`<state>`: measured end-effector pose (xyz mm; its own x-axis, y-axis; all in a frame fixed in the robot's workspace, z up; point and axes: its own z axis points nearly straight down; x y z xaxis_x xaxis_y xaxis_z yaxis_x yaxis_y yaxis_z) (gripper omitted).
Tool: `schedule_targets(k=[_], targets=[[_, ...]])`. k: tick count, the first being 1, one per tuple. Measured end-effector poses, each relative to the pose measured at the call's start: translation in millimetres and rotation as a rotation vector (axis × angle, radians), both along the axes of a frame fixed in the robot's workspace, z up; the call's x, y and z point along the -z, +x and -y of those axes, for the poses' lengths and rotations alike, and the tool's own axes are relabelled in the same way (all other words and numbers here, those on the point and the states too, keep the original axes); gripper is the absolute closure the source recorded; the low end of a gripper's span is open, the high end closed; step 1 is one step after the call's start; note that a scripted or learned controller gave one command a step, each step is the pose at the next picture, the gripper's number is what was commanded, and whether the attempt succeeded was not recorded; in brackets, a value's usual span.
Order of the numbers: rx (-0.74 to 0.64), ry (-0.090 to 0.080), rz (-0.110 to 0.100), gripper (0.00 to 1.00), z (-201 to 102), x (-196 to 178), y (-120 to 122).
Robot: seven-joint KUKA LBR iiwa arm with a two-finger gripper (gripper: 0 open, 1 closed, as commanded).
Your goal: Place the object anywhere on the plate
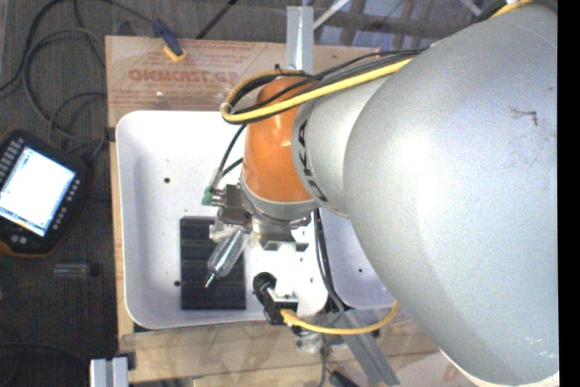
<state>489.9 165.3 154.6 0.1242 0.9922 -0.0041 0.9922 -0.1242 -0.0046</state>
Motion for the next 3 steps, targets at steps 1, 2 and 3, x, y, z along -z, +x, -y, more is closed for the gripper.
schedule_targets(k=[1, 2, 3], targets=[[-0.142, 0.001, 0.001, 1.00, -66, -79, 1], [0.016, -0.001, 0.001, 1.00, -56, -59, 62], [-0.446, 0.002, 0.001, 1.00, -68, -92, 31]])
